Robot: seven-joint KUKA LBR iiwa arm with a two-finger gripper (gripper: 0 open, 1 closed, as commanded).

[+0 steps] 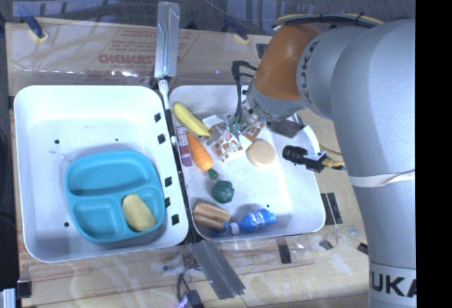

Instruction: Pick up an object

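Observation:
My gripper (239,123) hangs low over the back middle of the right bin (305,209), under the orange wrist band. Right below it lies a patterned card packet (226,145); whether it touches is unclear. A yellow banana (189,119) lies to its left, with an orange carrot (199,152) in front of that. A round beige bun (261,153) sits just right of the packet. Nearer the front are a dark green lump (224,191), a hot-dog bun (210,215) and a blue bottle (254,220).
The left bin (32,123) holds a blue divided tray (106,183) with a yellow oval fruit (138,212) in its front compartment. A thin red item (183,147) lies along the right bin's left wall. The grey arm covers the bench's right side.

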